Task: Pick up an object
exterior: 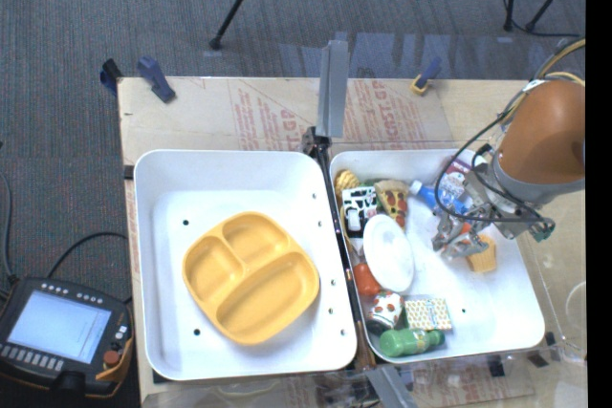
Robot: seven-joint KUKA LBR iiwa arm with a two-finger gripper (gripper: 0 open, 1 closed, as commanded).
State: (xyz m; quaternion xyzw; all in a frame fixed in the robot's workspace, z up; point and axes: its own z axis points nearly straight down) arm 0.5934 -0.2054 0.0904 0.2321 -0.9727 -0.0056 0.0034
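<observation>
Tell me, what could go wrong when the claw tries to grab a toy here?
The claw is down in the right bin, next to a small orange block. It might only nudge the block away instead of gripping it. The other toys, like the white plate and the green bottle, lie packed together along the bin's left side, so a grab there could catch two things or knock some aside.

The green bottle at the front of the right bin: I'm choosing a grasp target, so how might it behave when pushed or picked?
The green bottle lies on its side and looks rounded, so a push would probably roll it. It looks small and likely light. The patterned box sits close behind, which may crowd the hand.
</observation>
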